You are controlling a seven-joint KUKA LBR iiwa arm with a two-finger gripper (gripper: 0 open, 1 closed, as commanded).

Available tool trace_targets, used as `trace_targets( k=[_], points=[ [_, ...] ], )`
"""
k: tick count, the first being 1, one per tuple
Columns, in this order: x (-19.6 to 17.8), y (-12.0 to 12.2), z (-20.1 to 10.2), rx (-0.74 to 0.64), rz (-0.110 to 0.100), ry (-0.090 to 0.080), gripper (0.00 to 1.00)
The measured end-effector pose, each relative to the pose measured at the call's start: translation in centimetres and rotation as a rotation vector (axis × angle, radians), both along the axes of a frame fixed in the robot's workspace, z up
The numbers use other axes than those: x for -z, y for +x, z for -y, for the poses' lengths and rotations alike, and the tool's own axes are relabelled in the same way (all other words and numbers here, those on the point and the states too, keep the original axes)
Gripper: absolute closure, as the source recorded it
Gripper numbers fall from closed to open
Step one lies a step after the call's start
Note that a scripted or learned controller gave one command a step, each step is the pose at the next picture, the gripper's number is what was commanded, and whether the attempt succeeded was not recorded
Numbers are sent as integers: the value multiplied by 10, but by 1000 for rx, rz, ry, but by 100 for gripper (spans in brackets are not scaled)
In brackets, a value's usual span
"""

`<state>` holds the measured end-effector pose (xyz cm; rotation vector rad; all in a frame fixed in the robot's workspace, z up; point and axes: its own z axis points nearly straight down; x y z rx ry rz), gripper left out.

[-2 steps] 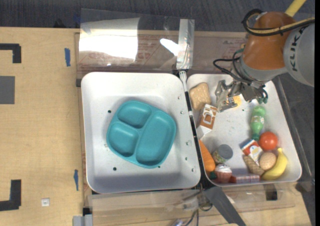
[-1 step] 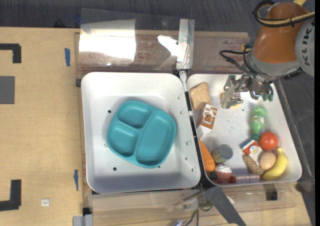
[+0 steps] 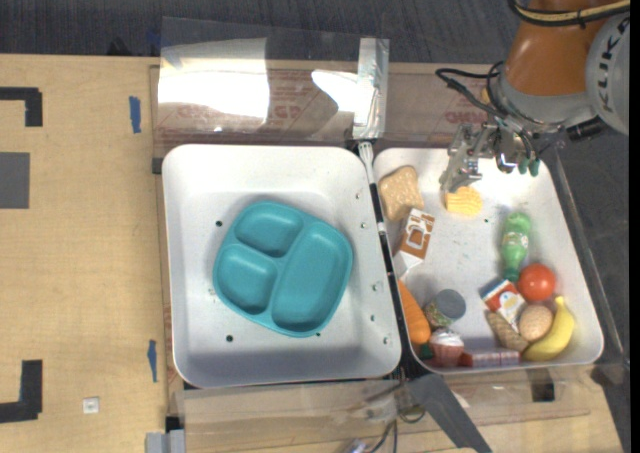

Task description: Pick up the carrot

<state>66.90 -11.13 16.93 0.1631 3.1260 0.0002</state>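
Near the front-left corner of the right bin, the carrot lies against the dividing wall: likely light, rigid, smooth plastic; grip across its thick middle. No label legible on the small carton. Farther back the gripper hangs above a yellow piece; finger state indeterminate.

The arm is bulky and rounded near its end, with a glossy orange band wrapped round it and pale grey casing beside that, where dark lettering is partly visible. Thin black cables loop over the top of the orange part and trail along its side. Below hangs a small metallic gripper, silvery, with greenish bits.
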Motion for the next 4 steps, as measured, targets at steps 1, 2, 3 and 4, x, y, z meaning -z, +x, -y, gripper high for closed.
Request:
trace_targets(
  k=[1, 2, 3, 4],
  points=[
    [-18, -67, -66, 40, -4, 3, 100],
    [-16, -62, -129, 320, -6, 4, 100],
    [-16, -70, -171, 682, -8, 6, 100],
    [-15, -99, -152, 1088, -12, 5, 100]
  ],
)
